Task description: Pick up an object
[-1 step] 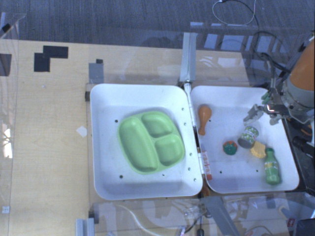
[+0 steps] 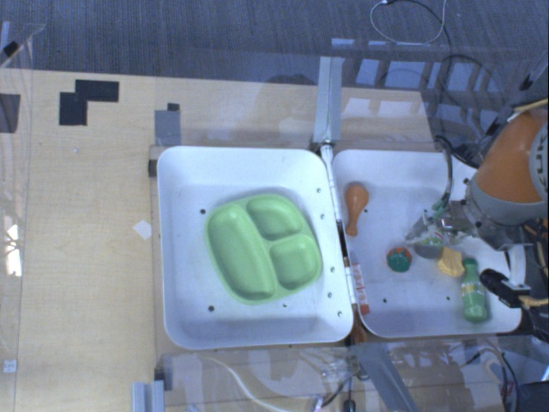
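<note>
The arm [image 2: 515, 166] comes in from the right over the right bin [image 2: 386, 312], and its gripper [image 2: 435, 233] sits low near the bin's middle-right. Whether the fingers are wide or narrow I cannot tell; they are small, shiny and blurred against the white floor, and nothing can be seen held between them.

Several things lie close by. A yellow piece [image 2: 451, 263] is just below the gripper, almost touching it. A small green and red ball [image 2: 399, 259] lies just to the gripper's lower left, apart from it. A green bottle [image 2: 473, 292] lies lengthwise near the bin's lower right corner, beside the yellow piece. A brown drumstick-like toy [image 2: 354, 205] rests well apart, against the bin's left wall.

The arm's orange band and grey wrist cover the bin's right rim, and the arm is cut off at the picture's edge.

The left bin [image 2: 180, 230] holds a green tray [image 2: 262, 247] with three compartments, near its middle. In the right bin, bare floor lies along the top and lower left
</note>
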{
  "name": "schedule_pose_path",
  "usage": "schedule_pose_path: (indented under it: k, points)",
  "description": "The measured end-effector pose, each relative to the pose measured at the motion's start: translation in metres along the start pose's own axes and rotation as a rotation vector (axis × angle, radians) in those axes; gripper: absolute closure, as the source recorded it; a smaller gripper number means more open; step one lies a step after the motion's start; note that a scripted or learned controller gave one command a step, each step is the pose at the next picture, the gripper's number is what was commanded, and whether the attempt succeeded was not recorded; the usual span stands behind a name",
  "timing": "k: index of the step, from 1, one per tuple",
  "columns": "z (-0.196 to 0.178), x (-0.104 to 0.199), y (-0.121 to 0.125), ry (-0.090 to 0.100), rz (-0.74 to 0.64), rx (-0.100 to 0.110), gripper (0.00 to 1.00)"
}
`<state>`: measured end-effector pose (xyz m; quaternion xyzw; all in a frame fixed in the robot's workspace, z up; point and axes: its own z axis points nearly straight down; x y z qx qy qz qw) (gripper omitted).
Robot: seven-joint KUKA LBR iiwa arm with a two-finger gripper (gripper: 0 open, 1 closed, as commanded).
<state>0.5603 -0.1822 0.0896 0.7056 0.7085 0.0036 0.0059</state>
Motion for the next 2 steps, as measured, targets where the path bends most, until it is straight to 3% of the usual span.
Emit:
schedule_pose_path:
  k: [1, 2]
  points:
    - [-0.012, 0.001, 0.003, -0.001, -0.002, -0.007, 1.0]
    - [-0.088, 0.041, 0.05, 0.002, 0.114, 0.007, 1.0]
